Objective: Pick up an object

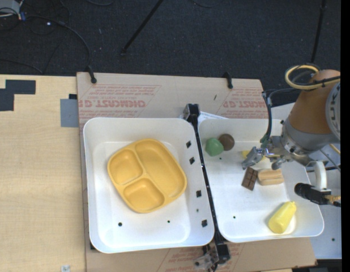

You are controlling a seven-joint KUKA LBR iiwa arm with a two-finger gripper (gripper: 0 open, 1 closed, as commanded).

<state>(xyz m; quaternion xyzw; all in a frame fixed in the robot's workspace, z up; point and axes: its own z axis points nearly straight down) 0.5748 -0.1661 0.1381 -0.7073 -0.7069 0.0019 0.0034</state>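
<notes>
Five loose objects lay in the right bin (316,226), none of them lifted: a brown block (250,178) and a tan wooden block (270,177) side by side near the bin's middle, a green ball (214,147) touching a dark brown ball (226,141) close to its far left corner, and a yellow bottle-shaped item (282,217) towards its near right corner. The gripper (258,157) was low over the bin, just above the brown block and the wooden block, its fingers appearing spread with nothing seen between them. Whether a fingertip touched either block could not be determined. The arm (311,115) entered over the bin's right edge. In the left bin (101,231) a yellow divided tray (145,175) rested on the floor, untouched. Assessment: the approach appeared made, with closing, securing and lifting all outstanding; the brown block seemed the likeliest target.
</notes>
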